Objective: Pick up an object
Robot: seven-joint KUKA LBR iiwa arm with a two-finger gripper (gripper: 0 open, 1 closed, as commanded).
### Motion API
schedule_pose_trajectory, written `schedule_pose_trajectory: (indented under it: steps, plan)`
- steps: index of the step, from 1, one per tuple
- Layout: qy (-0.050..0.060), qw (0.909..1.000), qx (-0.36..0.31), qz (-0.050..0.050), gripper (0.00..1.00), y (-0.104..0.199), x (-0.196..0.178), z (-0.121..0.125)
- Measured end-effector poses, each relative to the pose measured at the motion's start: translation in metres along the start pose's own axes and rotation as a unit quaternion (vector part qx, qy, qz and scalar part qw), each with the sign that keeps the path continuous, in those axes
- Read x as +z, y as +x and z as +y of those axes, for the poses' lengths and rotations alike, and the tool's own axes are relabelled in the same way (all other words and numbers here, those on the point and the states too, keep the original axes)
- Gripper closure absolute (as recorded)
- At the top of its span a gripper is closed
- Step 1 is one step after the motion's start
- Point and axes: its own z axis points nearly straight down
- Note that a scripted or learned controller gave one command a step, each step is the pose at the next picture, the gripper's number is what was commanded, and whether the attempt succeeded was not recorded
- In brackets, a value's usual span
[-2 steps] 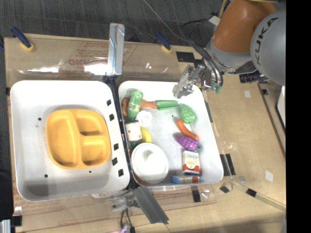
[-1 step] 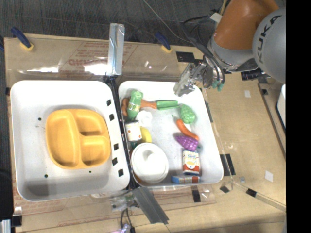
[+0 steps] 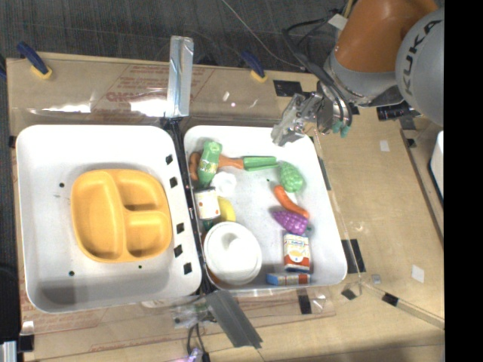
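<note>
My gripper (image 3: 290,130) hangs over the far right corner of the right bin (image 3: 323,183), its metal fingers (image 3: 284,133) pointing down with nothing between them. Just below it in the bin lie a long green vegetable (image 3: 259,161), a green leafy toy (image 3: 291,177), an orange carrot (image 3: 288,200) and a purple grape bunch (image 3: 291,222). A green and orange toy (image 3: 205,159) lies at the bin's far left. A white bowl (image 3: 231,251), a small juice carton (image 3: 297,252), a yellow piece (image 3: 225,210) and a small can (image 3: 205,201) sit nearer the front.
The left bin (image 3: 45,149) holds a yellow divided plate (image 3: 121,213). A grey divider runs between the bins. A marker (image 3: 287,279) lies along the right bin's front wall. The arm with its orange band (image 3: 377,21) reaches in from the upper right.
</note>
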Motion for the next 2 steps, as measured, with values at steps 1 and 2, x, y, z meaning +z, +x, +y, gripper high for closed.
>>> schedule_pose_trajectory:
  steps: [1, 2]
  plan:
    - [-0.001, 0.9948, -0.102, 0.006, 1.00, -0.003, 0.055, 0.012]
    - [-0.001, 0.9903, -0.139, 0.002, 1.00, -0.026, 0.010, -0.034]
